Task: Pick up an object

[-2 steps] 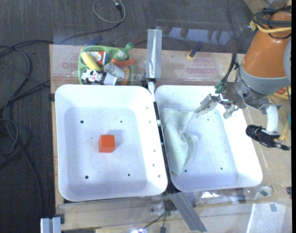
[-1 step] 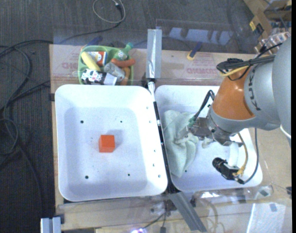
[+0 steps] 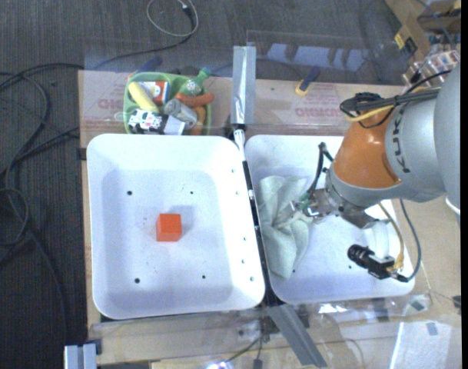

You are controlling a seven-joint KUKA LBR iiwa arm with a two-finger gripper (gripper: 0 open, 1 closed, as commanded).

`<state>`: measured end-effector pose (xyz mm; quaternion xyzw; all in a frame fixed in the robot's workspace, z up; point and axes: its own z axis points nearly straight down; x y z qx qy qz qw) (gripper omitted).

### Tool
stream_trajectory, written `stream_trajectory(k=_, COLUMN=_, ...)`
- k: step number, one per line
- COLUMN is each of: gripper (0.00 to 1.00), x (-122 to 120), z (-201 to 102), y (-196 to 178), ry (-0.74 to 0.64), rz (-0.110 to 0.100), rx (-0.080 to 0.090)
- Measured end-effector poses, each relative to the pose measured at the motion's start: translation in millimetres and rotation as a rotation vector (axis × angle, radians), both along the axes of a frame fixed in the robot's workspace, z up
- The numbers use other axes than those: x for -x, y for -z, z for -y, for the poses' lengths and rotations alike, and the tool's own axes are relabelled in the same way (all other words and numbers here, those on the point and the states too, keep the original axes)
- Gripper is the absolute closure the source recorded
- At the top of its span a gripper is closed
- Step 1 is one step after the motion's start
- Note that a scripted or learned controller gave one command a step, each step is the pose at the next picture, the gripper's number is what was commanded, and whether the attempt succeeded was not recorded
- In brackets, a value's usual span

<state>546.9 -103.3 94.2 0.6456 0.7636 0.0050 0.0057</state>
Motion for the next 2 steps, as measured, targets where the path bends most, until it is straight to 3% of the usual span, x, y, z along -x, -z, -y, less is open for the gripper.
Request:
stream_trajectory(k=1, gripper=1.0, x=-2.5, z=-2.8, y=-11.1, ry=0.0, rz=0.006, rx=-0.005)
stream_trajectory(k=2, gripper=1.0, x=-56.7, z=-33.3, y=-89.0, ry=0.016, rz=-0.017, rx=0.002)
